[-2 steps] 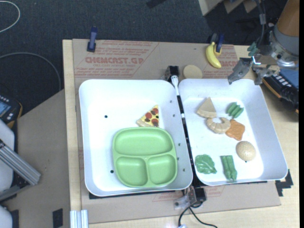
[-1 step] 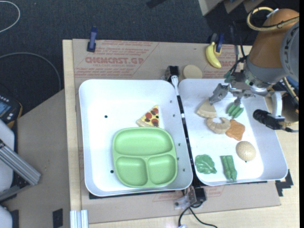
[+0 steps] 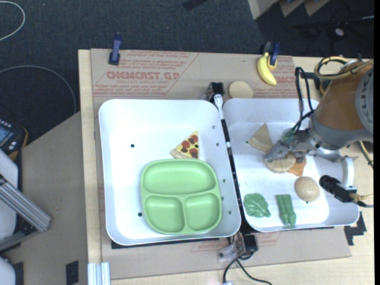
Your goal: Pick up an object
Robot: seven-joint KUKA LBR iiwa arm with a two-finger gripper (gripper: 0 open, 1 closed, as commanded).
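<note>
Camera view: tool (image 3: 280, 153) low in rt bin (image 3: 332, 215), grip state unclear; green tray (image 3: 180, 195), pizza slice (image 3: 187, 146) lt bin.

Robotics lab; clamped bench (image 3: 148, 70), cables (image 3: 18, 70)

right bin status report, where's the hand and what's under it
Hand low in right bin, over tan pieces. Nothing seen gripped. Egg-like ball, green leaf, green pod lie nearer the front, apart.
</note>
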